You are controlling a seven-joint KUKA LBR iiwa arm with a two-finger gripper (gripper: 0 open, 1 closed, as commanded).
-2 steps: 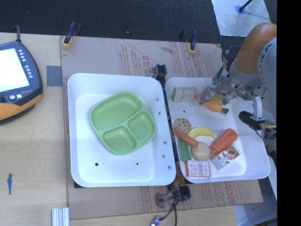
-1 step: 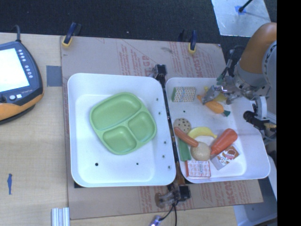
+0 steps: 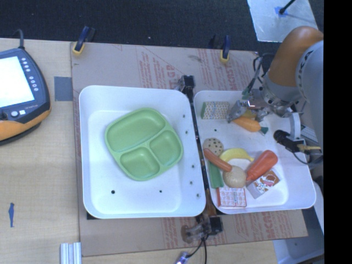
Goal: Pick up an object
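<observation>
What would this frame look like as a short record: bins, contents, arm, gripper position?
left bin: holds a green divided plate
right bin: toy food clustered near its front, including a carrot, a banana, a sausage, a small carton
arm: reaches in from the right
gripper: low over the right bin's far end, at an orange item
grasp: cannot be judged
bench: a tablet controller lies at the left

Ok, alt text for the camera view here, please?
The grey arm's end effector sits low over a small orange object in the right white bin, beside toy foods including a carrot. The left white bin holds a green divided plate.
</observation>
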